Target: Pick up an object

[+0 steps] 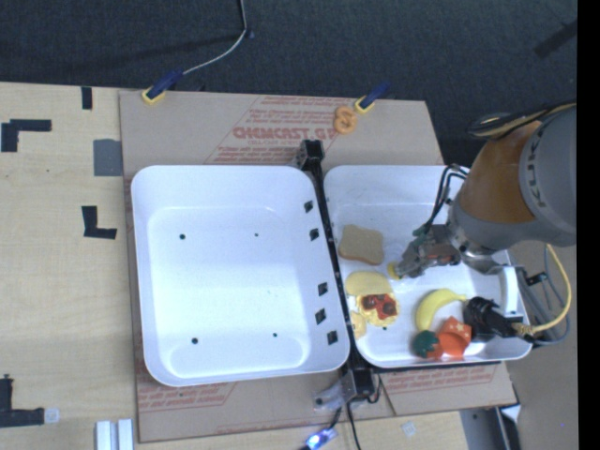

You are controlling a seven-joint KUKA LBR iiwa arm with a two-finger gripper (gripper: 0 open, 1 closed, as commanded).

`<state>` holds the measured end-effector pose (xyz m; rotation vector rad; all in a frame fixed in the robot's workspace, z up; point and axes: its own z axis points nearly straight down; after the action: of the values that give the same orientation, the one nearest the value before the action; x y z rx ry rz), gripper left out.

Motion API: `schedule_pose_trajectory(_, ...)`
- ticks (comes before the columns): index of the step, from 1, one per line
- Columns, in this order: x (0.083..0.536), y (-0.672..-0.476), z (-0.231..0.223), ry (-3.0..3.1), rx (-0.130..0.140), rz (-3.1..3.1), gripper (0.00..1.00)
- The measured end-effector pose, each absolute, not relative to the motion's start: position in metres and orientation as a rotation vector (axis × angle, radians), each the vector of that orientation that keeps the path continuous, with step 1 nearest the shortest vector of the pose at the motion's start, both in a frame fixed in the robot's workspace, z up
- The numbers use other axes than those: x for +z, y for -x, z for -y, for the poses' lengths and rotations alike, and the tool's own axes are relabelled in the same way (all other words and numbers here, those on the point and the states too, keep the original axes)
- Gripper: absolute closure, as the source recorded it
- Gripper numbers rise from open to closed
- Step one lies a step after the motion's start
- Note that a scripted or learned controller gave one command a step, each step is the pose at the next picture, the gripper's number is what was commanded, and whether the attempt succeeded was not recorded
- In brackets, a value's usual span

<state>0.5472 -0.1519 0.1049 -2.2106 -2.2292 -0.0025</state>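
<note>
The task names no particular object, so the nearest candidates are being considered. The yellow slice (pixel 367 281) is lying in the right bin (pixel 394 184), near the divider, and it is sitting just to the image-left of the gripper (pixel 412 262). The slice appears flat and pale yellow, with its long axis running roughly left to right. The toast (pixel 362 244), a flat tan piece, is resting just above it, also to the image-left of the gripper. Below the slice, a yellow piece with red spots (pixel 379 307) is lying beside the divider. The banana (pixel 439 304) is lying below the gripper, curved, with a red and green item (pixel 442 341) at the lower rim.

The gripper is hanging low over the bin floor between the slice and the banana. Nothing is visibly sitting between its tips, and whether they are spread or closed cannot be determined at this resolution.

The left bin (pixel 225 261) is standing alongside.
</note>
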Motion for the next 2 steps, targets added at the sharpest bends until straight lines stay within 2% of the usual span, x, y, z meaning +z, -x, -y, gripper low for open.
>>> schedule_pose_trajectory(1, 0.107, -0.544, 0.157, 2.219, 0.001, 2.222, 0.00)
schedule_pose_trajectory(2, 0.084, -0.587, 0.122, 2.216, 0.000, 2.228, 0.00)
